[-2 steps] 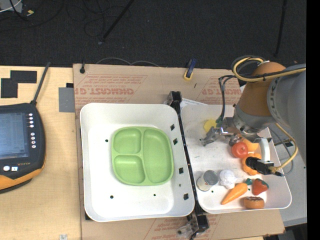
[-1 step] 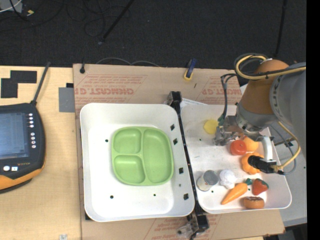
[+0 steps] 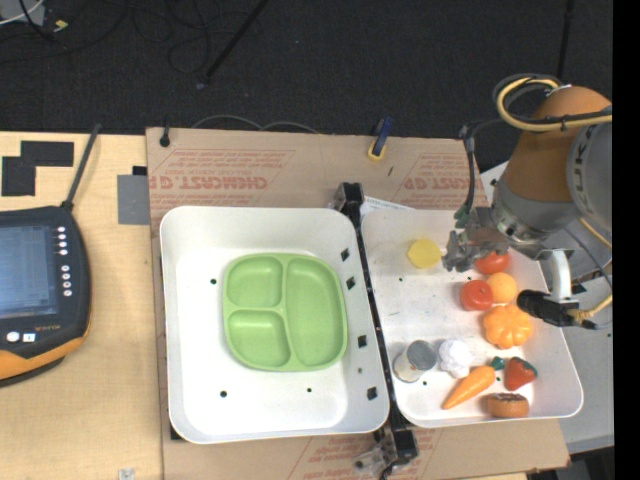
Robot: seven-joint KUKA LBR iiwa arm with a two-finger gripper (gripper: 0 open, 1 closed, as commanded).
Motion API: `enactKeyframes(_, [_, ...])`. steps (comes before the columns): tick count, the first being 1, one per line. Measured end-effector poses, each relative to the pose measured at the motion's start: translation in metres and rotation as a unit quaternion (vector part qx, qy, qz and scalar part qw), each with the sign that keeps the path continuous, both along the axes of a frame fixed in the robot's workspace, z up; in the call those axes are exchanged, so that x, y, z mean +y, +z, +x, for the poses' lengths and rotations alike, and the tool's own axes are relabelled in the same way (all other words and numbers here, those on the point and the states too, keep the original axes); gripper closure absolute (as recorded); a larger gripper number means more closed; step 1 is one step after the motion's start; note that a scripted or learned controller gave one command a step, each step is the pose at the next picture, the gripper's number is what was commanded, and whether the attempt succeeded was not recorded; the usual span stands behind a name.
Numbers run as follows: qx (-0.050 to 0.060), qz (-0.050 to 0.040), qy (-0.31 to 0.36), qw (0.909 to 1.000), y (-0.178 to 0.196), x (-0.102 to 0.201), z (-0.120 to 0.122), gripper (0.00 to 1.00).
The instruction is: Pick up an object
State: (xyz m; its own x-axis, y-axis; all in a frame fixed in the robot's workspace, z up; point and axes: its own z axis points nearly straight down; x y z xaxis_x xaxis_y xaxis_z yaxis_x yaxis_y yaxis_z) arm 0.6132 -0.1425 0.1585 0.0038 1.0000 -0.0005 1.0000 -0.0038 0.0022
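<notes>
Gripper (image 3: 462, 251) hangs low in the right bin (image 3: 400, 298), just beside a yellow block (image 3: 424, 254), and whether it is apart or together I cannot tell. Near it lie a tomato (image 3: 492, 263), an orange pumpkin (image 3: 507, 326) and a carrot (image 3: 467, 387). A green divided plate (image 3: 285, 312) sits in the left bin (image 3: 190, 318).

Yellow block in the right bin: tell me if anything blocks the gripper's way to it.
Nothing visible does. The gripper sits just right of the yellow block, with bare bin floor between them. The tomato and other toys lie on its far side.
</notes>
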Motion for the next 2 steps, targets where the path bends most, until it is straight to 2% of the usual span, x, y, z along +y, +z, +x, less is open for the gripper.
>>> enactKeyframes(1, [-0.001,0.0000,0.002,1.0000,0.0599,0.0062,0.0023,1.00])
enactKeyframes(2, [0.002,0.0005,0.002,1.0000,0.0685,0.0049,0.0023,1.00])
